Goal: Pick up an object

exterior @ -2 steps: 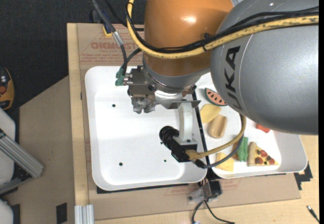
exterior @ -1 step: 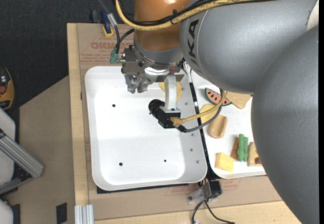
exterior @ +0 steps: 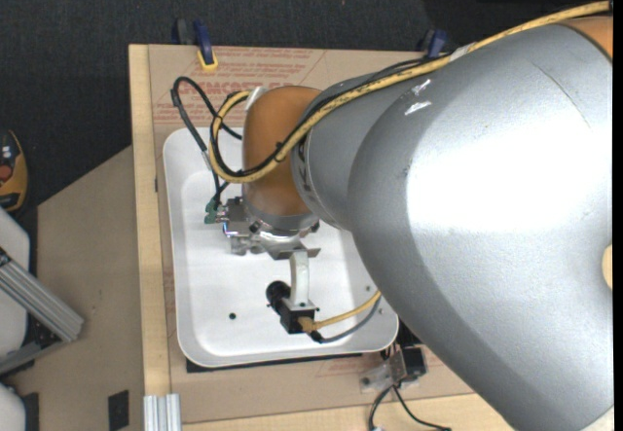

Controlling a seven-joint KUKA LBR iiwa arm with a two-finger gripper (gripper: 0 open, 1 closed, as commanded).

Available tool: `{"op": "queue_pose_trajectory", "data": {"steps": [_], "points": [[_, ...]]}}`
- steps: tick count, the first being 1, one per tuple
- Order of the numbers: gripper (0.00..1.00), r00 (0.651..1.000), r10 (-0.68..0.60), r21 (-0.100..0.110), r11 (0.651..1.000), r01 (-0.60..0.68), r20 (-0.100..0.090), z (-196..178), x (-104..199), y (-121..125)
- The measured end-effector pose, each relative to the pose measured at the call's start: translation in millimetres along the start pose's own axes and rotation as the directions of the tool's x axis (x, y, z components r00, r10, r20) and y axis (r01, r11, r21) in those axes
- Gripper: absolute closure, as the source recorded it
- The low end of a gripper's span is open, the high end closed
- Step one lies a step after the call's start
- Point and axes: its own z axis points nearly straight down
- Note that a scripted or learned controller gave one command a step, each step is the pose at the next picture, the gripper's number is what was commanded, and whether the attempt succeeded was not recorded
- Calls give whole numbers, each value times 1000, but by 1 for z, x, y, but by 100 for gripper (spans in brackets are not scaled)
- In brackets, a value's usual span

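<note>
Dark carpet surrounds a brown bench (exterior: 151, 225) with blue clamps (exterior: 201, 36) on its upper edge. A shallow white bin (exterior: 187, 254) sits left of centre on it. The grey arm (exterior: 487, 215) fills the right of the frame, and its orange band (exterior: 273, 147) stands over the upper part of the bin. Below the band, the gripper (exterior: 261, 233) hangs low over the middle of the bin. The wrist hides it from above, so I cannot tell whether it is released or clenched. A small dark speck (exterior: 232, 315) lies on the bin floor at lower left, apart from the gripper. It is too small to identify.
</note>
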Motion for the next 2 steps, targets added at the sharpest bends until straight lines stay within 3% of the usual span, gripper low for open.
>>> {"op": "queue_pose_trajectory", "data": {"steps": [1,2], "points": [[100,1000,-5,-7,1000,5,-4,-123,-2,-39],[100,1000,-4,-15,1000,4,-3,-173,18,74]]}}
